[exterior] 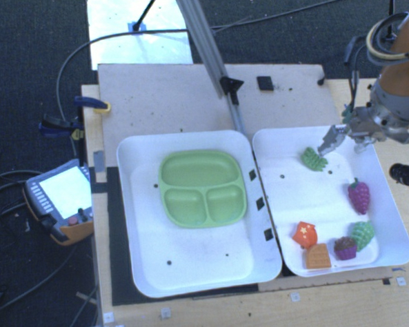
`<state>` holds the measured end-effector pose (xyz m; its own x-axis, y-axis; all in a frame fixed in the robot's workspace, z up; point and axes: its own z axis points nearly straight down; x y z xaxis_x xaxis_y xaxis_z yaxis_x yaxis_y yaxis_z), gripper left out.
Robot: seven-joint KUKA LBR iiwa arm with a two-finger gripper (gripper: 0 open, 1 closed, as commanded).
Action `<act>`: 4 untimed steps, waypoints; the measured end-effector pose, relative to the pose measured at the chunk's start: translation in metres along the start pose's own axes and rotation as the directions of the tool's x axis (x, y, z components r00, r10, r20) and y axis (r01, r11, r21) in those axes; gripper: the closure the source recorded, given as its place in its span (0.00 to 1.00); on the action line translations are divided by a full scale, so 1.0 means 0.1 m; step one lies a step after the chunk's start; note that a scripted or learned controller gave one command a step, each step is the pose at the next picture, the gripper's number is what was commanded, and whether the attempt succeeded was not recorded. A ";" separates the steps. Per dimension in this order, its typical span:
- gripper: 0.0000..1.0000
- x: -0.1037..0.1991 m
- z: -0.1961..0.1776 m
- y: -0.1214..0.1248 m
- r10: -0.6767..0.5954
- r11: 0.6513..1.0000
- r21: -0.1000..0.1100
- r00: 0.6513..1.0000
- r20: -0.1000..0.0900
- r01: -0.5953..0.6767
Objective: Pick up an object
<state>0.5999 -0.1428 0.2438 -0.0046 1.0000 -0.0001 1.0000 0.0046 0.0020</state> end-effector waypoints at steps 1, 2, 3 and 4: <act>0.00 -0.08 0.53 -0.06 0.004 1.000 0.003 1.000 0.001 -0.004; 0.00 -0.11 1.09 0.04 0.003 1.000 0.004 1.000 0.000 -0.003; 0.00 -0.11 1.58 0.05 0.004 1.000 -0.002 1.000 0.001 -0.004; 1.00 -0.11 1.45 0.07 0.004 1.000 -0.007 1.000 0.002 -0.004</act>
<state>0.6070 -0.1536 0.0990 -0.0009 1.0000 -0.0017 1.0000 0.0009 0.0092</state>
